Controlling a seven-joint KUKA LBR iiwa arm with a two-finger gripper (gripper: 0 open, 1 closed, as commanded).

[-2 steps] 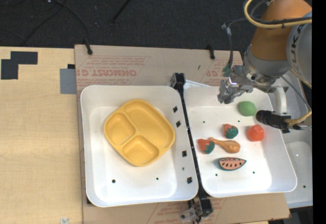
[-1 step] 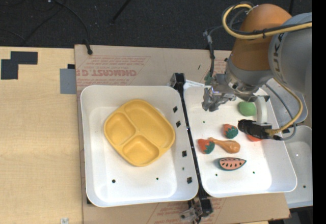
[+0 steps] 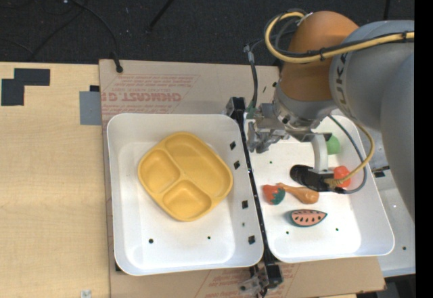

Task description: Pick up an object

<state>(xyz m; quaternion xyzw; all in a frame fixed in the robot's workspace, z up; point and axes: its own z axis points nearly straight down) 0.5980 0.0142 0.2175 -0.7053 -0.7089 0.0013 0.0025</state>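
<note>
My gripper (image 3: 260, 139) hangs over the top left corner of the right bin (image 3: 379, 239), close to the divider between the bins. Several small toys lie in that bin to the gripper's lower right. A watermelon slice (image 3: 308, 217) is nearest the front. An orange drumstick-shaped toy (image 3: 299, 192) lies above it, touching a red and teal piece (image 3: 272, 195). Farther right, a red-orange toy (image 3: 342, 173) and a green toy (image 3: 333, 144) are partly hidden by the arm. I see nothing held under the gripper.
The left bin (image 3: 128, 222) holds a yellow divided plate (image 3: 184, 175), tilted in its middle. The grey arm with its orange band (image 3: 318, 53) covers the right bin's back right part. Cardboard (image 3: 169, 90) lies behind the bins.
</note>
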